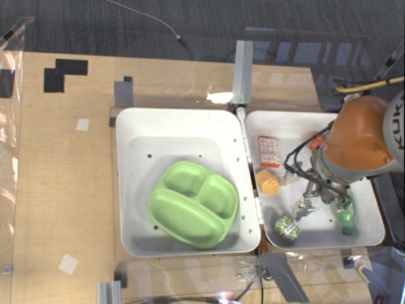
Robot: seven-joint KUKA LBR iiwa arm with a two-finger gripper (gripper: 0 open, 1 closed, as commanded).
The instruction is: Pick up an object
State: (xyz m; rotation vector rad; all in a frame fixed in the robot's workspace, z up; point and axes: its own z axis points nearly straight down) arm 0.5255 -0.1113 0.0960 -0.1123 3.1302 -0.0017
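Robotics lab, wooden bench [63, 189], twin white bins [136, 125], grey carpet [190, 5]

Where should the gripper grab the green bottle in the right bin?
Grip the green bottle across its narrow body, probably from straight above. It lies flat near the right bin's wall, so side access looks cramped. The gripper is just beside it.

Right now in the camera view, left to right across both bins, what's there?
Green divided plate in the left bin → orange round piece → green-patterned ball → claw → green bottle in the right bin. The red-and-white packet overlaps the orange piece in the order, so left out.
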